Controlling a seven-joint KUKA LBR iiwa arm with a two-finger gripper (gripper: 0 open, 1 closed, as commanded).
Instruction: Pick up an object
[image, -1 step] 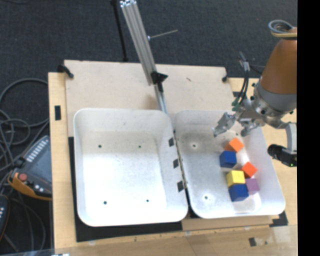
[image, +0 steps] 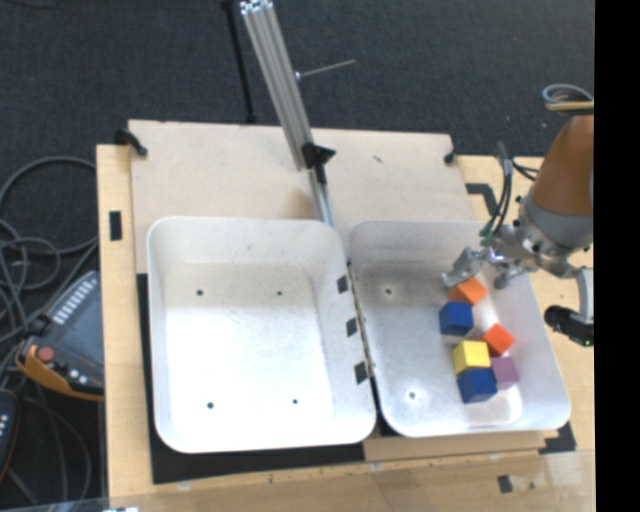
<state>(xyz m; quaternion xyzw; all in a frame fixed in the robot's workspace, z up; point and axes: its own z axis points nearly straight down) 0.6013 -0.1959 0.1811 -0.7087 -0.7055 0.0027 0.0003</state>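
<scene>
My gripper (image: 482, 270) hangs over the upper right part of the right bin (image: 400, 232), and its fingers (image: 459, 270) look spread and open. Just below them lies an orange block (image: 468, 292), close to the fingertips but not visibly clamped. A blue block (image: 456, 318) sits beside it. Further down lie a red-orange block (image: 499, 340), a yellow block (image: 471, 355), a second blue block (image: 478, 384) and a purple block (image: 506, 372), all clustered along the bin's right side.
The left bin (image: 160, 300) stands beside the right one, their rims meeting in the middle. A slanted metal post (image: 285, 90) rises behind the bins. Cables and a pendant (image: 50, 360) lie off the bench at the left.
</scene>
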